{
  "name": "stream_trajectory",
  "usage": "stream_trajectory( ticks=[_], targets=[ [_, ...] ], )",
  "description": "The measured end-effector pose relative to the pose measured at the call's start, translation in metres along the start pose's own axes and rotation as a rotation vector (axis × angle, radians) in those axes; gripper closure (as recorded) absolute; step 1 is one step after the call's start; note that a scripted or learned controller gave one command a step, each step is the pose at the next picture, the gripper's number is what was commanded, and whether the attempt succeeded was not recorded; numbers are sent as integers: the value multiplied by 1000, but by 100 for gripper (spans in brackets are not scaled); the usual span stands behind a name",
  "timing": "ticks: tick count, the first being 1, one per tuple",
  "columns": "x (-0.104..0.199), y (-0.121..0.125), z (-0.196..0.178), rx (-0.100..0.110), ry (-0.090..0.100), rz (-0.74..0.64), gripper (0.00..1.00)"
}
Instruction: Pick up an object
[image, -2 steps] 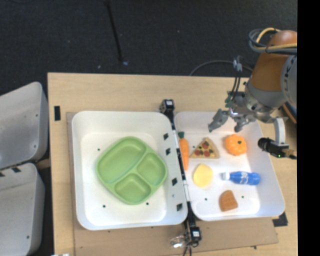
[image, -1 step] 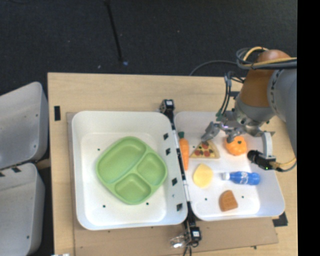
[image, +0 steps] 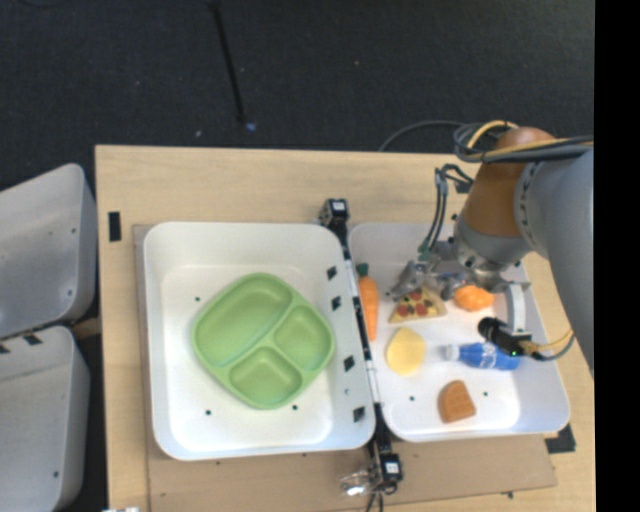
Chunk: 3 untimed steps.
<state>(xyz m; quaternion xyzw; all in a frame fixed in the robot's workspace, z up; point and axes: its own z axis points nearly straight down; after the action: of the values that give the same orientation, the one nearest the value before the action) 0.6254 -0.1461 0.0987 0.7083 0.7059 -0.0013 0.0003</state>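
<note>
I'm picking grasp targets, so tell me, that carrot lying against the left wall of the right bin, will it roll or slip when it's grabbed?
The carrot looks long, tapered and rounded, so it would probably roll sideways if nudged. It lies along the right bin's divider wall, which may block one finger from getting beside it. Its smooth, glossy look suggests hard plastic, so likely stiff, light and somewhat slippery.

floor (image: 300, 60): dark carpet | bench (image: 250, 180): light wood | left: white panels (image: 40, 260)

Grey arm (image: 560, 200), orange wrist band (image: 495, 195), looping cables (image: 440, 215).
</note>
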Motion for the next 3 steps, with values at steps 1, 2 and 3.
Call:
stream_trajectory(
  ticks=[1, 2, 3],
  targets=[
    [-1, 1, -14, -3, 0, 3, 100],
    [6, -4, -66, -5, 2, -5, 100],
    [10, 5, -117, -8, 1, -7, 100]
  ],
)
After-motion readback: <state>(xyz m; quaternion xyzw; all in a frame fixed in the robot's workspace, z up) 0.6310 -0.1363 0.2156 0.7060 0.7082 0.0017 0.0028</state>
